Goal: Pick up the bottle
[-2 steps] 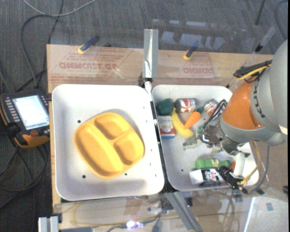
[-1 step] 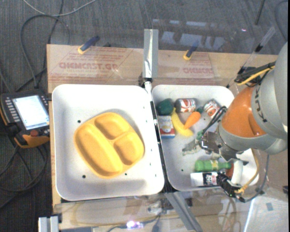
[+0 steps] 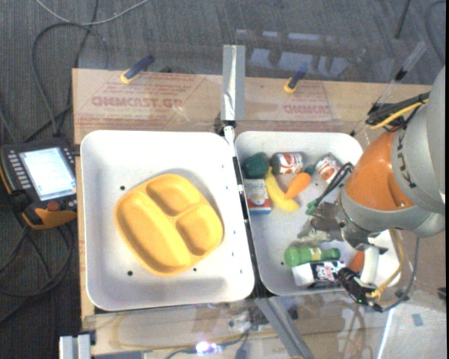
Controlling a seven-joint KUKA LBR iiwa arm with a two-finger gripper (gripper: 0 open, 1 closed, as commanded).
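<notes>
- The green plastic bottle [image 3: 312, 255] lay on its side near the front of the right-hand shallow white bin [image 3: 273, 275], its length running across the bin, touching or just beside a white and dark packet [image 3: 318, 273]
- The gripper [image 3: 319, 219] of the grey arm [image 3: 404, 178] hung directly above the bottle, apparently brought there to line up a grab from the top
- The bottle was not seen between the gripper's parts, so nothing was judged to be held; whether the gripper was open or closed could not be told from this slanted view
- The arm reached in from the right, its orange band [image 3: 374, 174] sitting over the bin's right side, wrist bent down and toward the bin's middle
- 2 cans [image 3: 288, 162], an orange carrot-shaped toy [image 3: 298, 185] and a yellow banana-shaped toy [image 3: 277, 193] crowded the bin's far end, well apart from the bottle
- The yellow 3-compartment plastic tray [image 3: 170, 222] sat alone in the left-hand white bin [image 3: 105, 170], away from the work
</notes>
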